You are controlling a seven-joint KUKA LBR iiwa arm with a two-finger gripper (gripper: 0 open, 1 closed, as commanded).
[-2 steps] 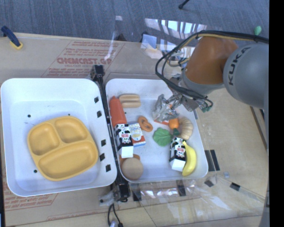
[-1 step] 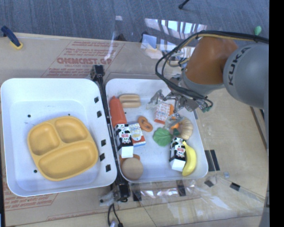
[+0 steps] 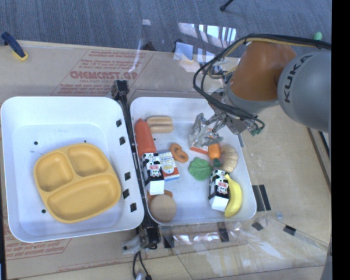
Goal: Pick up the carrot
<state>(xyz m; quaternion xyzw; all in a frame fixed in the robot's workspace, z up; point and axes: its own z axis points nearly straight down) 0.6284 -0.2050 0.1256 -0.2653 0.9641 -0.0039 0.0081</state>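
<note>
The carrot [image 3: 214, 151] is a short orange piece lying in the right bin [image 3: 184, 107], right of centre, with a green leafy piece [image 3: 200, 168] just below and left of it. My gripper [image 3: 203, 141] hangs low over the bin just up and left of the carrot. It is open, with nothing between its metal fingers [image 3: 196, 134]. The grey wrist with its orange band [image 3: 261, 69] rises behind it to the upper right.
Crowding the right bin are a long red sausage [image 3: 143, 137], bread roll [image 3: 159, 123], pretzel [image 3: 178, 151], two cow-print cartons [image 3: 153, 171] [image 3: 220, 190], banana [image 3: 234, 198], beige bulb [image 3: 228, 158] and brown ball [image 3: 163, 207]. A yellow divided plate [image 3: 77, 181] lies in the left bin [image 3: 23, 112].
</note>
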